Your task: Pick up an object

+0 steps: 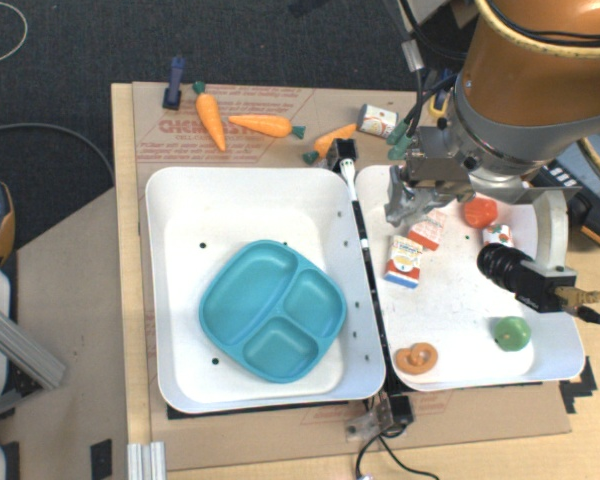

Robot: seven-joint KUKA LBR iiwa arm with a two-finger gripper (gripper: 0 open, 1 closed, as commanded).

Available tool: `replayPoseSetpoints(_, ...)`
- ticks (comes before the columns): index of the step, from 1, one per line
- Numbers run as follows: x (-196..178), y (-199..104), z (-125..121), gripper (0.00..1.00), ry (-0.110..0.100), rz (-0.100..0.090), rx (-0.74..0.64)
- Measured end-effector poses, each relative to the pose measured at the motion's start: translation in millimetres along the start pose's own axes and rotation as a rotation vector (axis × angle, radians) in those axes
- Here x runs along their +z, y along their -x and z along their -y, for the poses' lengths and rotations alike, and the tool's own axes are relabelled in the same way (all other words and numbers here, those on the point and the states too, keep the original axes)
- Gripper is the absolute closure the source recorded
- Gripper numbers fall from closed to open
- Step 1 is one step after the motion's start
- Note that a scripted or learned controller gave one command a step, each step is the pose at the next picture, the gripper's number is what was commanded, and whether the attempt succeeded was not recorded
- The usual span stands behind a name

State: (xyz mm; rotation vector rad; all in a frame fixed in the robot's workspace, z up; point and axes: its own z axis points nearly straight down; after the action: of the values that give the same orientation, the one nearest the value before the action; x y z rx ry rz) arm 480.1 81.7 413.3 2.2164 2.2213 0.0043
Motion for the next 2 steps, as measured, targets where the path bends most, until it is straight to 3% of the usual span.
replayPoseSetpoints(2, -20.4, -0.5, -1.3, 1.00, 0.005, 0.001, -0.002)
